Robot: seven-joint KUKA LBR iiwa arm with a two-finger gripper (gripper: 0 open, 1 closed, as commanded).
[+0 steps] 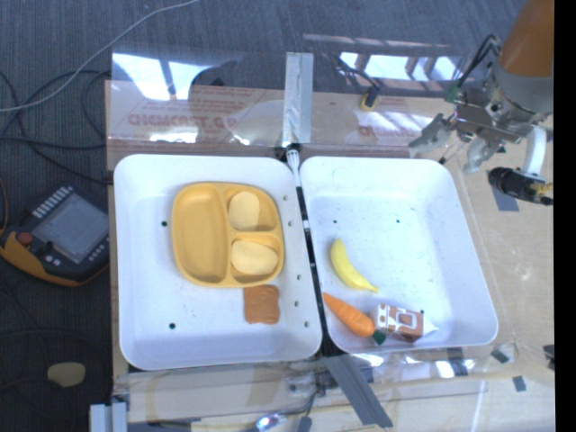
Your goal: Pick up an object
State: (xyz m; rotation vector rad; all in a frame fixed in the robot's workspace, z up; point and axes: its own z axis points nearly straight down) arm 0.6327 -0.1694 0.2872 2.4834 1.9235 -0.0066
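Banana point(352, 267) in right bin point(450, 241), long axis slanting — upper-left to lower-right, pincer point(457, 154) fingers apart.

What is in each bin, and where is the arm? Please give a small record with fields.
left bin: yellow tray with three compartments; brown cracker beside it, nearer the front
right bin: banana, carrot, small carton, all near the front
arm: above the right bin's far right corner
pincer: high over the rim, holds nothing visible
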